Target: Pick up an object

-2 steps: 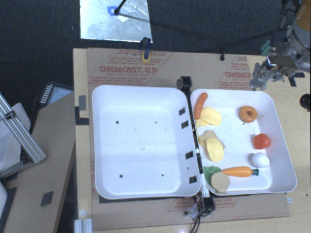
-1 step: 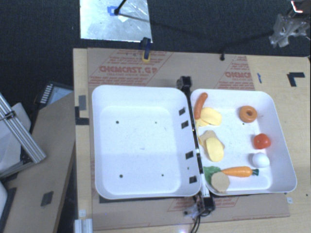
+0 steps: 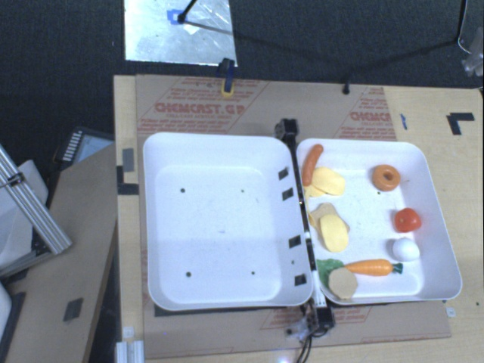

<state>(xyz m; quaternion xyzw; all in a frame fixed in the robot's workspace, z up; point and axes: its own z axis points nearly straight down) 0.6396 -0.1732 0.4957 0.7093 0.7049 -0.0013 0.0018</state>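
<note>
Camera view, pick not started as I judge it: every candidate lies loose in the right bin (image 3: 442,237), from a matte tan disc (image 3: 342,283), tapered carrot (image 3: 369,267) and smooth white egg (image 3: 406,249) by its near edge, past glossy tomato (image 3: 407,219) and waxy yellow slices (image 3: 333,230), to ring doughnut (image 3: 386,178) and curved sausage (image 3: 311,163) at the far edge.

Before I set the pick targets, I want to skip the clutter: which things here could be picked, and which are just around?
Could be picked, all in the right bin:
hot dog
donut
tomato
egg
carrot
yellow pieces

Just around:
left bin
clamp
metal sheet
cardboard
</note>
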